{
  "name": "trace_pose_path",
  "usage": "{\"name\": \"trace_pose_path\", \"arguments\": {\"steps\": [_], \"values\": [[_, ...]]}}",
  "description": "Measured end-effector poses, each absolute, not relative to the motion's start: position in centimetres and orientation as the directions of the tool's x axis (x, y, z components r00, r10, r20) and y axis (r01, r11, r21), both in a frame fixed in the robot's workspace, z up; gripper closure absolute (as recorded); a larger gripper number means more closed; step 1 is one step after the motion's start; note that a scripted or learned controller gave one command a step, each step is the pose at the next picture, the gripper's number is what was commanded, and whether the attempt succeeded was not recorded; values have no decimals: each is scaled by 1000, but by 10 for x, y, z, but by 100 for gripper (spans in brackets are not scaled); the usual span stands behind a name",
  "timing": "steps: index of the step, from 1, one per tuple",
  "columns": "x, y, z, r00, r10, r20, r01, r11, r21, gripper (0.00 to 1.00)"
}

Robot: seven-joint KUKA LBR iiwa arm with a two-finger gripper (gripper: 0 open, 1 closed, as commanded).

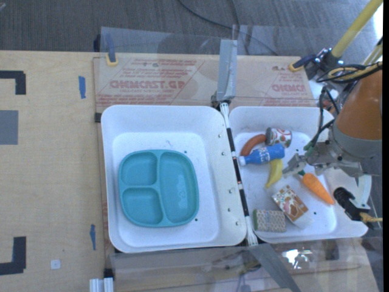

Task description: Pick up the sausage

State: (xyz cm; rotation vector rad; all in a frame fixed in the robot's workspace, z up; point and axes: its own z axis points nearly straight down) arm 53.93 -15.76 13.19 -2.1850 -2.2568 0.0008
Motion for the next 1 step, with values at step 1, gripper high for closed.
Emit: {"name": "trace_pose_path", "arguments": {"steps": [1], "values": [[625,-128,88,-85,996,-3,996,85,7,0]]}}
